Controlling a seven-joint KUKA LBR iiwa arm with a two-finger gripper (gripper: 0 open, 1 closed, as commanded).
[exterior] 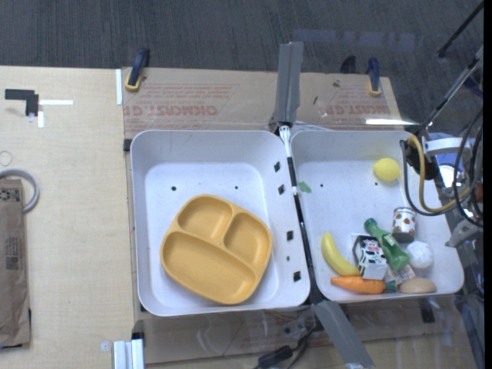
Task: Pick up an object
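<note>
We look down from above the worktop (69,206) at a slant. Both white bins (146,229) sit mid-frame, moderately near, cardboard toward twelve o'clock.

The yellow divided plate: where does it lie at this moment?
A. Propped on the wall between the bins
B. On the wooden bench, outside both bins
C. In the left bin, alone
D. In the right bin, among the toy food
C. The yellow divided plate lies flat on the floor of the left bin, with nothing else in that bin; the banana and carrot are in the right bin.

left bin (154,206): yellow divided plate (217,248) | right bin (338,160): banana (337,254), carrot (358,284), yellow ball (387,169)
</note>
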